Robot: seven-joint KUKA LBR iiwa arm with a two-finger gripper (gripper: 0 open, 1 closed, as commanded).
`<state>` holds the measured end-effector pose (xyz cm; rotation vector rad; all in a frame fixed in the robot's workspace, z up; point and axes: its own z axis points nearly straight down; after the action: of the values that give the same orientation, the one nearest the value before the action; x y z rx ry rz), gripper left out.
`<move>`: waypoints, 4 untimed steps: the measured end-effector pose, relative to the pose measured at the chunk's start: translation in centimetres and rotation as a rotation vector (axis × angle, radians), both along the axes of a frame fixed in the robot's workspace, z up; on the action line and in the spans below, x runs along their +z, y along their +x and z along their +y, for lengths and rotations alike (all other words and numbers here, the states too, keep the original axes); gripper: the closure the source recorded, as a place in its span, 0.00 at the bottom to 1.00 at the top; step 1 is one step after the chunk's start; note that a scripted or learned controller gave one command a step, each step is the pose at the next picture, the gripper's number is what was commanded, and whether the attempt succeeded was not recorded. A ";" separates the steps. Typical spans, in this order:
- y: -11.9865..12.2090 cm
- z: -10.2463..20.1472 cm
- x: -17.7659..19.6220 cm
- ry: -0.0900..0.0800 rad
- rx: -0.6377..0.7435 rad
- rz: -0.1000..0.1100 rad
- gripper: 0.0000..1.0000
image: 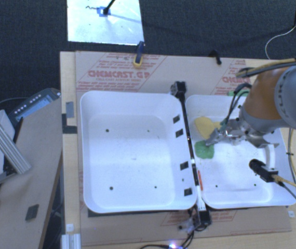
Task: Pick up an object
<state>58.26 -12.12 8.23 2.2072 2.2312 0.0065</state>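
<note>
The bench (111,71) is sitting in the middle of the frame, a brown board with red print, carrying two shallow white bins side by side. The left bin (93,191) is taking up the bigger share of the board, its floor showing a few small dark holes. The right bin (241,196) is lying just beside it, the two touching along a black clipped seam. The arm (285,95) is reaching in from the right, grey with an orange band, hanging over the far right part of the right bin. A shiny metal sheet (104,14) is lying on the dark carpet beyond the bench, far left. The gripper (210,141) is pointing left and down into the right bin, its tip sitting right at the near edge of the yellow object and over the green one. Cannot tell whether its fingers are released or clenched; too small and blurred. The yellow object (204,124) is lying in the far left corner of the right bin, close to the seam. The green object (204,151) is lying just near of it, flat on the bin floor, touching or nearly touching the yellow one.
</note>
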 end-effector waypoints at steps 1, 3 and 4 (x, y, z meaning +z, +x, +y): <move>4.1 -3.1 0.4 -0.003 -0.006 -0.002 0.00; 0.9 -5.0 0.2 -0.002 -0.015 0.009 0.00; 7.3 -3.3 0.4 -0.002 -0.004 -0.003 0.00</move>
<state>65.58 -15.44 8.60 2.2085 2.2245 0.0077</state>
